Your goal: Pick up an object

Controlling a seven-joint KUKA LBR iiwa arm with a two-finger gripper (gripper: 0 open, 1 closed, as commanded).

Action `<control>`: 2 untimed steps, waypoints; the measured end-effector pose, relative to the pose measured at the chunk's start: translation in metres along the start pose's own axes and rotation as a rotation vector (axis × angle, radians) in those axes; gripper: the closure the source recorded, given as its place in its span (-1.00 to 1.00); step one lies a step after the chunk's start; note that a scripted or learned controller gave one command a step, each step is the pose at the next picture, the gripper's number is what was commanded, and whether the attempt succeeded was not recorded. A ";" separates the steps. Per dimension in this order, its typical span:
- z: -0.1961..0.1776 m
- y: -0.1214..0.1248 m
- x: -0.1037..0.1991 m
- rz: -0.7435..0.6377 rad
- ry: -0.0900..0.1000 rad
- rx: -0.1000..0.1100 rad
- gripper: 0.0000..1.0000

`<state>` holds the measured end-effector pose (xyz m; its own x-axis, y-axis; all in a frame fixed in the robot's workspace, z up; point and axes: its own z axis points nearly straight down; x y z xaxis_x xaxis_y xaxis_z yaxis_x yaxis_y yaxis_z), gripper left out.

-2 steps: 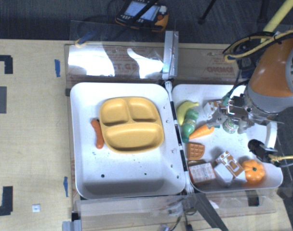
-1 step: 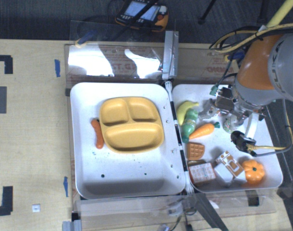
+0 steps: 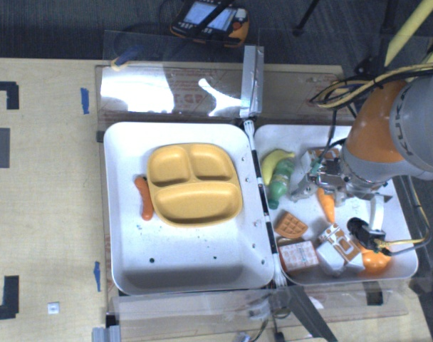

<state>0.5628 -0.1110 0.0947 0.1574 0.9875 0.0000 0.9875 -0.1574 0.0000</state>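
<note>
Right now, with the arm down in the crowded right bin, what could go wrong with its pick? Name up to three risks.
1. The toys lie packed close: the carrot lies near the waffle and the green bottle, so the pincer may nudge neighbours or catch two.
2. The carrot is slim and tapered, so it could slip.
3. The arm hides part of the right bin, so a miss may go unseen.

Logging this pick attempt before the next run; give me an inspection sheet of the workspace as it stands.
Surface: two white bins side by side, left bin, right bin.
Job's things: right bin holds banana, green bottle, waffle, carrot, small cartons.
Clutter: yellow divided tray and orange sausage in left bin.
Grippers: gripper low over right bin; grasp unclear.
Cables: yellow and black cables above the arm.
Surroundings: handheld pendant beyond the bins.
</note>
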 end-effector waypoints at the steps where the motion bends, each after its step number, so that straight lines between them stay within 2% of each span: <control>1: -0.009 0.000 -0.001 0.003 -0.001 -0.001 1.00; 2: -0.110 0.016 0.032 -0.122 0.000 0.000 1.00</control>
